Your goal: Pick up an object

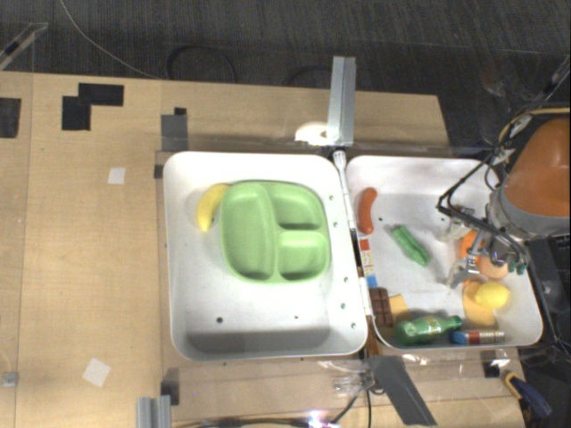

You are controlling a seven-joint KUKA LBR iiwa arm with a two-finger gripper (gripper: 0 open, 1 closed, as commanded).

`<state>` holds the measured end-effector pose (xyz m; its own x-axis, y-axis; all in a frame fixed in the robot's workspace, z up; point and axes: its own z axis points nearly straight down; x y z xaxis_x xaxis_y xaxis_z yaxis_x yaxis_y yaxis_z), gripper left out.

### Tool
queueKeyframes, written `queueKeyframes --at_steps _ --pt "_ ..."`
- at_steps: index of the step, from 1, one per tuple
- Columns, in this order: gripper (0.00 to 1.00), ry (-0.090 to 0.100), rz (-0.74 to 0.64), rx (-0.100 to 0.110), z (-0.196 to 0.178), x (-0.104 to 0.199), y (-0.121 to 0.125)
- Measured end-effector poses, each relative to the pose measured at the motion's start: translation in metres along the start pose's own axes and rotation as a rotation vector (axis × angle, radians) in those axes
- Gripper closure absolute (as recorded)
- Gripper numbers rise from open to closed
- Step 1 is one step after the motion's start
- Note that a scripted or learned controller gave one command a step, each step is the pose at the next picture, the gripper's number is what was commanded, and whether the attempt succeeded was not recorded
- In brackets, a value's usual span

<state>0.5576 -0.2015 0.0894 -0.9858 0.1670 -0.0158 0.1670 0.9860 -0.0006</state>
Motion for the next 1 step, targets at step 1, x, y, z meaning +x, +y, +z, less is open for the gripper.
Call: queueKeyframes --at_steps 1 --pt "0.0 -0.001 0.146 0.0 -0.0009 0.0316 -0.0095"
